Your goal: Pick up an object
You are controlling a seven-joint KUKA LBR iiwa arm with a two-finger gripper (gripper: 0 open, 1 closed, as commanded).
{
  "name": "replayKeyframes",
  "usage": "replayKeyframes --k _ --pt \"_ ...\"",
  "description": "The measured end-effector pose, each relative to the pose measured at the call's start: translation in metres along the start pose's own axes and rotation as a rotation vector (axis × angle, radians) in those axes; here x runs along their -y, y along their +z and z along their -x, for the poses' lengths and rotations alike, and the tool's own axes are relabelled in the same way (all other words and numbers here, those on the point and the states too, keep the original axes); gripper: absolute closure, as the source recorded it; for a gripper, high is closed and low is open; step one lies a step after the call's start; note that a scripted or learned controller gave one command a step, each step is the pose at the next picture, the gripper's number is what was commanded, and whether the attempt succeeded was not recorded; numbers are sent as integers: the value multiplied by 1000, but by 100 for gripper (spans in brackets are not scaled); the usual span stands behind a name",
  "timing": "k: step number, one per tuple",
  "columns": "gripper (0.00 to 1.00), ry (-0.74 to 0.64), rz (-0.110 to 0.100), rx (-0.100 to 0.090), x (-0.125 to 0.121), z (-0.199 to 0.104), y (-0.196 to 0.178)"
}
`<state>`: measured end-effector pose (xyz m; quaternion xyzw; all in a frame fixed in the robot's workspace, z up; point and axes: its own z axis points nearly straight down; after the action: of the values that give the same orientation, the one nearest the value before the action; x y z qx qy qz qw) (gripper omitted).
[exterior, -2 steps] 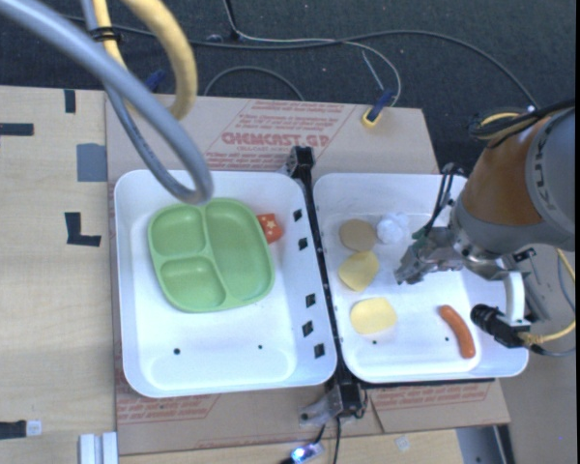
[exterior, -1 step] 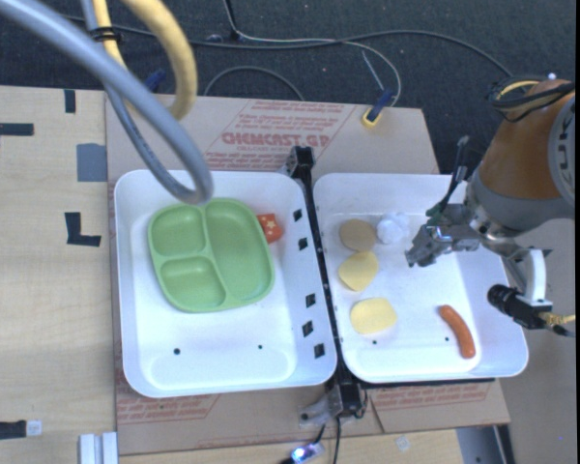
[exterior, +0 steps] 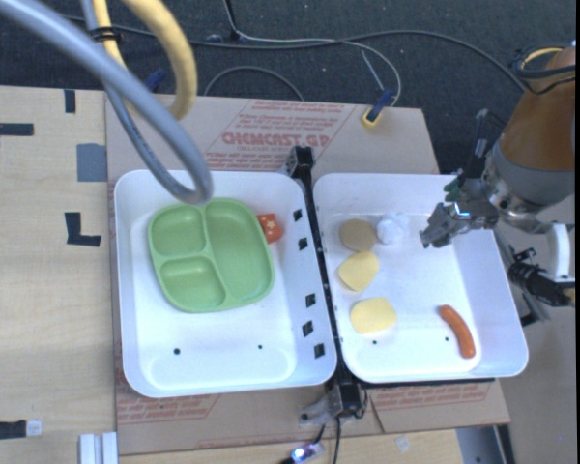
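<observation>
Cardboard (exterior: 271,133) covers the tabletop under 2 white bins (exterior: 135,288); the left one carries a green divided plate (exterior: 211,253). Over the right bin's upper right, the tool (exterior: 443,225) hovers, grip unclear, while a sausage (exterior: 457,331) lies below it, well apart

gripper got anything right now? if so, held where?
Nothing seen between its fingers. The gripper sits over the right bin, apart from the sausage and the white ball.

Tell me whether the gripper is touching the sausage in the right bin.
Apart. The camera view shows the gripper near the bin's upper right edge, with bare white floor between it and the sausage lower down.
</observation>
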<state>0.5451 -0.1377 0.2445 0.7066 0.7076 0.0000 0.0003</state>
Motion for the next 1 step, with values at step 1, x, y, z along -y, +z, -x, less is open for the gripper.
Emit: replayKeyframes --k 1 --pt "100 -1 -2 0 -12 -53 3"
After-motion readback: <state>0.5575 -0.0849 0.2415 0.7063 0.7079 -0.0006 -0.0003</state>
